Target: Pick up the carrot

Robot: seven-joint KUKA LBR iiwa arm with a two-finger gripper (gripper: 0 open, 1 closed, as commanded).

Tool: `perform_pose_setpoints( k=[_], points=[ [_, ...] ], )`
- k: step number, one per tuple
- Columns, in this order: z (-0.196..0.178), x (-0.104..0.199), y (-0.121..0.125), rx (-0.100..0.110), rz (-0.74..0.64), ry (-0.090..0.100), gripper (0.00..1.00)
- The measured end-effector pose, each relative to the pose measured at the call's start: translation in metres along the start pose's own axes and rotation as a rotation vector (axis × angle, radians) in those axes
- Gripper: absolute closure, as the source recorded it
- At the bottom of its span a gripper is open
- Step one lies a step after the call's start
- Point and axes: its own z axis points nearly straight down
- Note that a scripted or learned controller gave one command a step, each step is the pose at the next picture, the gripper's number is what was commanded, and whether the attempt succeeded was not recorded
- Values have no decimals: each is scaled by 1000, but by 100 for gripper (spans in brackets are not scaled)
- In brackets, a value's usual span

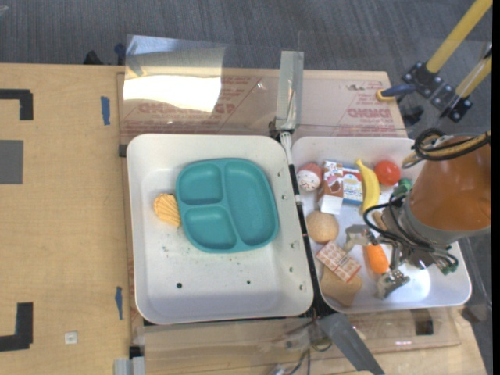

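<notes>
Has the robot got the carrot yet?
Almost. The gripper has reached into the right bin and sits right at the carrot, with a finger on each side. The carrot looks low among the other toy food, so a real lift isn't clear. Left: raise it out of the bin.

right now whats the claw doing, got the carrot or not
claw: fingers either side of the carrot in the right bin, shut on it; lifted or not, cannot tell.
</notes>
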Motion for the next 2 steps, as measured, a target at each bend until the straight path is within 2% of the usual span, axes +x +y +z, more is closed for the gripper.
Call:
perform_pose_setpoints(
  k=[1,2],
  points=[
    [-12,-2,-2,5,1,-5,100],
    [-115,-29,55,5,-107,-7,100]
  ],
)
